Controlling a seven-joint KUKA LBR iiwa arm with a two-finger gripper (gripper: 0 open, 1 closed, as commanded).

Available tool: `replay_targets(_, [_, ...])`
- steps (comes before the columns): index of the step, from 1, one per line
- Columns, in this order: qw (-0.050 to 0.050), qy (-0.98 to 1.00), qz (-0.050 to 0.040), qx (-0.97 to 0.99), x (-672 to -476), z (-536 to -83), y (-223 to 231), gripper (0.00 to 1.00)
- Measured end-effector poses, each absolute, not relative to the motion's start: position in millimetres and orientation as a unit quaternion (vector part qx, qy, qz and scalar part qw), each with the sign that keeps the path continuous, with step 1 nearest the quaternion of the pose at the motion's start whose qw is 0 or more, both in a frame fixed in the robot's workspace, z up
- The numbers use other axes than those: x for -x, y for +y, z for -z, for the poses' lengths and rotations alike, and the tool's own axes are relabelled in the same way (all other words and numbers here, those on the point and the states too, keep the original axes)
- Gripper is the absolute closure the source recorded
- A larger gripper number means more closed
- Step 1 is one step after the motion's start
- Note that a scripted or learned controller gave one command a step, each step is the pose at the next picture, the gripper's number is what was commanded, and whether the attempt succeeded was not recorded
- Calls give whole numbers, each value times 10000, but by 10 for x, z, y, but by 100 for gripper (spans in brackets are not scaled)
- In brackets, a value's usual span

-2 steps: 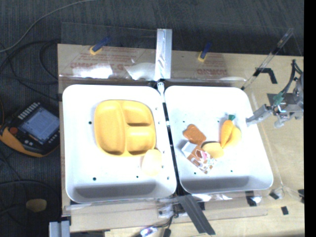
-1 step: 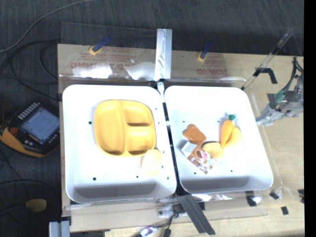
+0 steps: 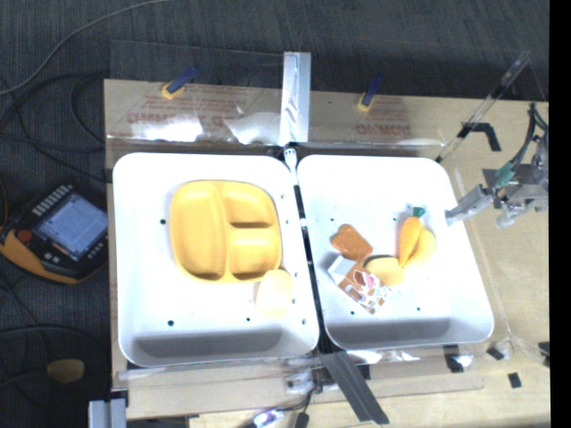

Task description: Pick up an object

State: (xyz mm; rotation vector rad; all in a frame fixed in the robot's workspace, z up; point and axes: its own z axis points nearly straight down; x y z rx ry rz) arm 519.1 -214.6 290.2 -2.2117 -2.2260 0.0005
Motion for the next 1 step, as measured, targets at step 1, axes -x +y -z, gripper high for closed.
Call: replay_targets(1, [9,-7127,-6,7015,-5552,-1762,-1884,0])
